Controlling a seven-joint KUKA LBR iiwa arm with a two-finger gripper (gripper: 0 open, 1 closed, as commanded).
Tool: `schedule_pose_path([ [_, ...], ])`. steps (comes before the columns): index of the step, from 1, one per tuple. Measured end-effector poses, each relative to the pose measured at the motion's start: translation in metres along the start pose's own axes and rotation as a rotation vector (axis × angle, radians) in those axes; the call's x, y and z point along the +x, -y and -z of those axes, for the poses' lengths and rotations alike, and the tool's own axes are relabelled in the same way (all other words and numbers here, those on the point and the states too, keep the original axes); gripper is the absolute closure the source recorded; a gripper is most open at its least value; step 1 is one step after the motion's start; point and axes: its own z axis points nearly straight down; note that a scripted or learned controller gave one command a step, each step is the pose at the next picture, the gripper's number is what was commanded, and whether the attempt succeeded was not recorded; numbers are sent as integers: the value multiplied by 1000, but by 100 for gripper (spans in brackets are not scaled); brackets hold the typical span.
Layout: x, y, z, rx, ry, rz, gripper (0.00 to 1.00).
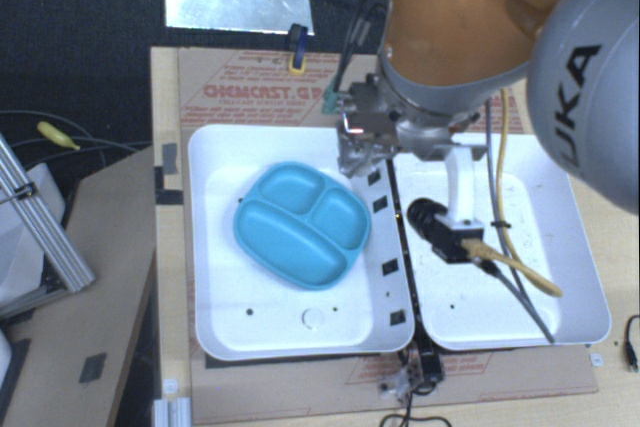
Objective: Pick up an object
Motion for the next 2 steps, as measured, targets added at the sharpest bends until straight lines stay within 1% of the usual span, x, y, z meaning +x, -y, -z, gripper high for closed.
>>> schedule_pose_path([
  [1,-58,19,36,0,1,-13,100],
  [2,-19,-35,10,2,2,-3,100],
])
